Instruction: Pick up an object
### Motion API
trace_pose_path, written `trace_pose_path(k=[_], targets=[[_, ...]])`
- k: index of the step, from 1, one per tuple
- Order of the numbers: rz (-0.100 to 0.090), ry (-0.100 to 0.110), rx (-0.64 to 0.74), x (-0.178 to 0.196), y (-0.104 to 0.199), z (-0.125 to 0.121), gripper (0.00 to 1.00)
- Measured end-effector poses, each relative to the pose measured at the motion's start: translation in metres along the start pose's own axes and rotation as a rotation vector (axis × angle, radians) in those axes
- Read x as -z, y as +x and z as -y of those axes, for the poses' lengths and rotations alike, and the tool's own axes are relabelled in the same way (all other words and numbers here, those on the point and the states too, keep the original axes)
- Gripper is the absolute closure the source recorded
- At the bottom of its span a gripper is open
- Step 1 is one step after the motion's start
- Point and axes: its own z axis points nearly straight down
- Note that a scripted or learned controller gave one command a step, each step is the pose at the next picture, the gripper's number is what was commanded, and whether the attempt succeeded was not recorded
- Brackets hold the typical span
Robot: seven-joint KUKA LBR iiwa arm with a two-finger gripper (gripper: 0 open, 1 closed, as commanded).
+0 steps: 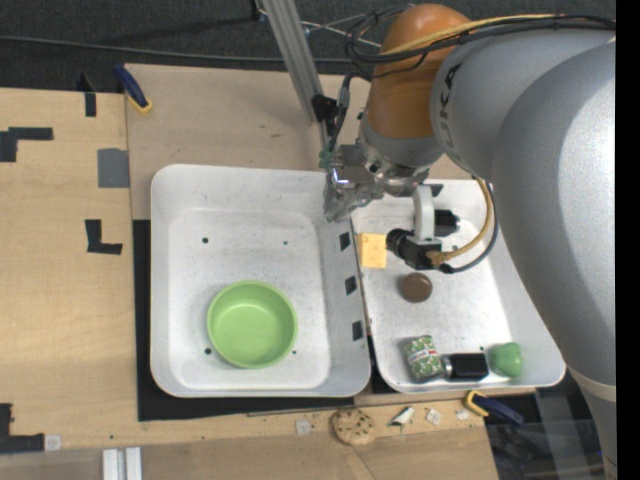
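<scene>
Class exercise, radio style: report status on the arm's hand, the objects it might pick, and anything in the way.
Hand low over the bins' shared rim, carrying nothing visible. Yellow block, brown ball, green patterned can lying in right bin. Green bowl in left bin. Nothing blocking.

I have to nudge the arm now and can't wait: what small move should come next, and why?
Probably shift the gripper toward the near side of the right bin and lower it over the brown round object. The gripper hangs over the bins' shared rim at the far end with nothing visibly between its fingers, while the brown object lies apart from the yellow block, so it looks the easiest pick.
</scene>
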Motion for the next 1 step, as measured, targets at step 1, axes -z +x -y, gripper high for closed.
trace_pose_path(k=[1], targets=[[0.0, -0.005, 0.001, 0.0122, 0.0561, 0.0008, 1.0]])
